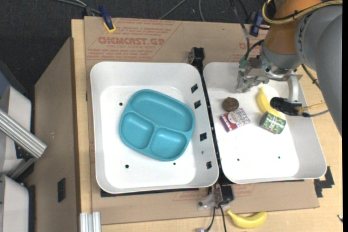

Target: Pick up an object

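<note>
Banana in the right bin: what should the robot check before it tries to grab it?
1. The gripper is over the right bin: ok.
2. The gripper is straight above the banana: not ok, it sits to the banana's upper left in the view.
3. The gripper holds nothing yet: cannot tell.
4. The brown round thing and the pink packet lie apart from the banana: ok.
5. The green can leaves room: not ok, it lies right by the banana's lower end.

The grey arm [326, 35] wears an orange band [285, 24] (glossy, rounded) above a silvery gripper [248, 82].
</note>
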